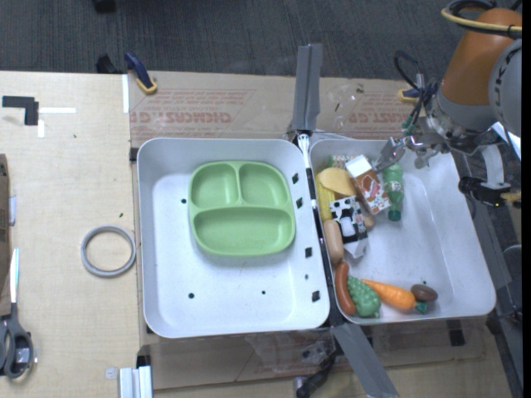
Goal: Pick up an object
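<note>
The right bin (448, 247) holds a pile of toy food along its left side. There is a yellow piece (332, 181), a small white box (358, 167), a red-brown packet (373, 194) and a green bottle (393, 194). Below them lie a black-and-white carton (348, 219), a tan sausage (333, 240), a red sausage (343, 287), a green bumpy vegetable (364, 298), a carrot (392, 294) and a small brown piece (424, 292). My gripper (406, 152) hangs over the bin's far edge, just above the green bottle's top and right of the white box.
The left bin (166, 288) holds a green divided plate (241, 207). A grey divider post (306, 89) rises between the bins at the back. On the bench to the left lie a tape ring (109, 249), scissors (15, 338) and a blue clamp (141, 72).
</note>
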Controlling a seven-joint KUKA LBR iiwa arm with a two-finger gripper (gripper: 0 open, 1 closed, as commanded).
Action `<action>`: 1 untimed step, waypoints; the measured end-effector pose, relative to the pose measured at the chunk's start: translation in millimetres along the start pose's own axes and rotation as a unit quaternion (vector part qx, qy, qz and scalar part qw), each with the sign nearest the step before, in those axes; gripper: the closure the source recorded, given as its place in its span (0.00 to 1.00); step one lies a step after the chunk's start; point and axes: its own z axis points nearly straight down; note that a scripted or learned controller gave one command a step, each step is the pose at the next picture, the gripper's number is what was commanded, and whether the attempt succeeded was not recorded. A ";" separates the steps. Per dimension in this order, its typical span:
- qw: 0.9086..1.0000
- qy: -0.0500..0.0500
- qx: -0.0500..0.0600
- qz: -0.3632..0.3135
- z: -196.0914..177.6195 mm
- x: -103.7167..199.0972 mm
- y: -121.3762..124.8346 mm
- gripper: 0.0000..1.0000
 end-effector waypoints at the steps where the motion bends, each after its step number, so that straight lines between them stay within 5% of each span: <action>1: 1.000 -0.001 -0.003 -0.024 53.0 21.1 2.8 0.00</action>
